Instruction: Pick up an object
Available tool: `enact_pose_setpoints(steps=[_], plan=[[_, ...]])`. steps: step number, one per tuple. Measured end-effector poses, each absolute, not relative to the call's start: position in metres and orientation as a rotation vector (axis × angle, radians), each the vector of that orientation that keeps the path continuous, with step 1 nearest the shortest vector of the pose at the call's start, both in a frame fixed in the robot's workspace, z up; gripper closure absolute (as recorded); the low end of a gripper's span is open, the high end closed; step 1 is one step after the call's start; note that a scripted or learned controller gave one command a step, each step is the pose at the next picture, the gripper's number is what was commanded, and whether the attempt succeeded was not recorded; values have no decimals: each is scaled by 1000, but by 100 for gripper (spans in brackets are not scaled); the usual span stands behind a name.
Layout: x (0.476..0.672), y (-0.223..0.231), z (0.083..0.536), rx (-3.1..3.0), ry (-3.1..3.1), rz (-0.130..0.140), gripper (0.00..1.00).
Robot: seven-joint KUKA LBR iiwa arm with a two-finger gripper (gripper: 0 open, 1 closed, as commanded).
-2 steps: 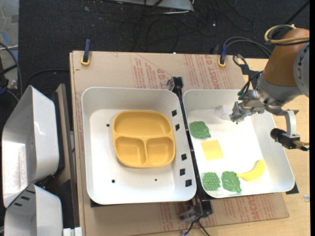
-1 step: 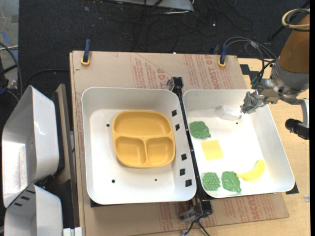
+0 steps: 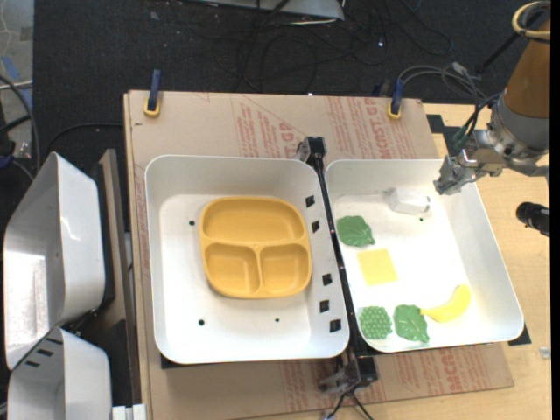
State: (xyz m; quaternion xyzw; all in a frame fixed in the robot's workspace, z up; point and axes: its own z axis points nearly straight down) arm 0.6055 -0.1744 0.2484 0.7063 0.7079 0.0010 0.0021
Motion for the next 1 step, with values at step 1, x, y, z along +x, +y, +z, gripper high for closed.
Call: enact_pose_setpoints(steps=[1], plan=[[602, -125, 237, 2215, 2231, 0, 100]])
